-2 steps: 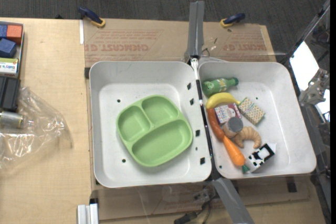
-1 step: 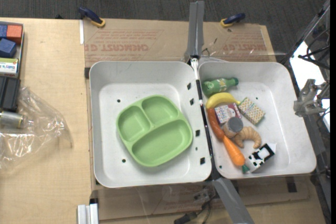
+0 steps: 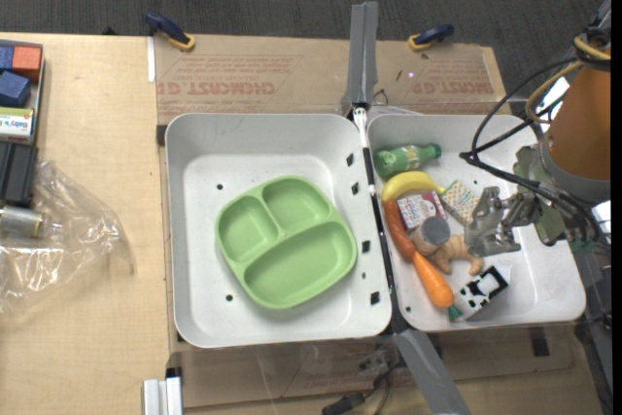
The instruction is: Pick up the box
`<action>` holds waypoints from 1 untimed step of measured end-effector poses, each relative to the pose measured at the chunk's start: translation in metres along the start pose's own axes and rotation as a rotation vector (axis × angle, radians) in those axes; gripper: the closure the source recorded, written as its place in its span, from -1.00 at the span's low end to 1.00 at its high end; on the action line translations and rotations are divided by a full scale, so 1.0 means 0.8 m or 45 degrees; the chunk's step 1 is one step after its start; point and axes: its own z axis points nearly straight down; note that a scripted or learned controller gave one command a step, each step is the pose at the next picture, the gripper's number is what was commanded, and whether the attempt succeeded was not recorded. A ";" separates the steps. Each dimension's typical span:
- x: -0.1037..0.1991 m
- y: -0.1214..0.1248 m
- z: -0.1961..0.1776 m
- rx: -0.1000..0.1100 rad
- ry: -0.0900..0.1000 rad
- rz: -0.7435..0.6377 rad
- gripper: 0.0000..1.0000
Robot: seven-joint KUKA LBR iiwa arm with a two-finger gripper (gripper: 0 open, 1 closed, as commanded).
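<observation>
The gripper (image 3: 489,226), fingers part open and holding nothing, hangs in the right bin (image 3: 554,301) at about three o'clock of the box (image 3: 421,209), so it should shift toward nine o'clock and straddle the box, clear of the banana (image 3: 408,187) and carrot (image 3: 433,279).

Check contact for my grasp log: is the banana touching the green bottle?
Apart. The camera view shows a strip of white bin floor between the banana and the green bottle above it.
</observation>
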 end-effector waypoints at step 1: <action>0.001 -0.052 -0.069 0.002 -0.004 -0.492 1.00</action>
